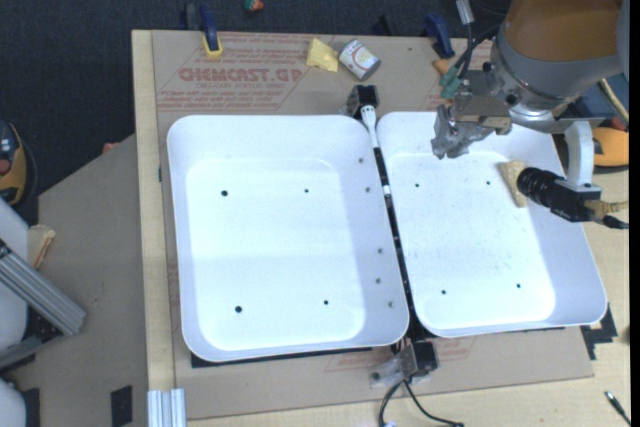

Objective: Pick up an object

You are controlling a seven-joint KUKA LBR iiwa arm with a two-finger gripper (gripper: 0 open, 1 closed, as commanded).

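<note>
Flat brown board [250, 80] | glossy white rt bin [480, 255] | pincer [448, 145] above, grip can't tell

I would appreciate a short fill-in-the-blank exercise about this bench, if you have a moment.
The end effector hangs over the bin on the view's ___ side.
The yellow wedge lies on the ___ sheet behind the left-hand bin.
The two clamps at that sheet's far edge are ___.
Missing words: right; cardboard; blue.

The bench [240, 75] bore a left bin [270, 245] and right bin [480, 255] side by side; a yellow scrap [322, 56] and small box [359, 60] lay behind them.
</note>
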